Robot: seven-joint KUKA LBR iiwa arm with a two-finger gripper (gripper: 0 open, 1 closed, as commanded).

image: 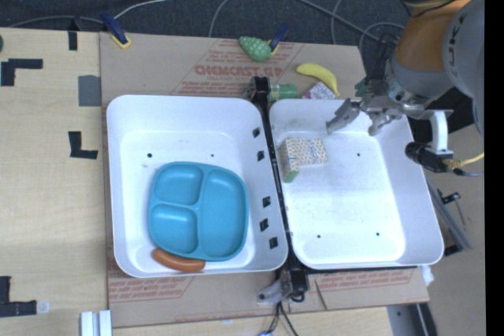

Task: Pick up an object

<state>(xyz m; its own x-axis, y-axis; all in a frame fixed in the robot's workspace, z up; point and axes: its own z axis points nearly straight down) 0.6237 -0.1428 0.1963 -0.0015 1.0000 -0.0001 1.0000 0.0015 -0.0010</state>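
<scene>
- The step in hand looks like the approach: the grey two-finger gripper [358, 120] hangs over the far end of the right-hand shallow white plastic bin [409, 248], below the arm's orange band [429, 35]
- Its 2 fingers are spread apart in a wide V with nothing between them
- The nearest thing to take is the small pale speckled block [305, 153], lying flat on the floor of the right bin close to the divider between the 2 bins, with a bit of green showing at its lower left corner
- That block sits to the left of the gripper and nearer the camera, near it but clearly apart, not under the fingers
- To do this well, I judge the gripper should shift left and toward the camera until the block is centred between the fingers, then descend straight
- Closing across the block's shorter side looks safer, and the left finger needs room from the bin wall at the divider
- A risk is nudging the block against the wall instead of straddling it
- The left bin [126, 169] holds a blue 3-compartment plastic plate [198, 209] with an orange sausage-shaped toy [178, 261] touching its near edge; both are well apart from the gripper
</scene>
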